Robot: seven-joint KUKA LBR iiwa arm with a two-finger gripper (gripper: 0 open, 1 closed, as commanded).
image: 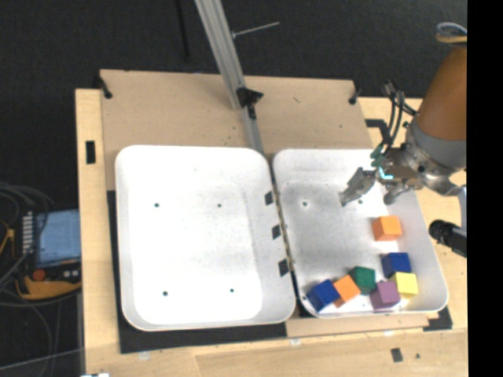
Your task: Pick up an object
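My gripper (372,199) hangs over the upper right part of the right bin (314,234), its two grey fingers spread open with nothing between them. One finger (355,187) points left, the other (393,207) points down toward an orange block (387,227) just below it. Along the bin's front edge lie several more blocks: a blue one (322,294), an orange one (346,288), a green one (364,278), a purple one (384,294), a yellow one (406,283) and a dark blue one (397,263).
The left bin (196,234) sits beside the right one, joined by black clips. A slanted metal pole (228,53) rises behind the bins. A blue device and cables (47,246) lie off the bench at the left.
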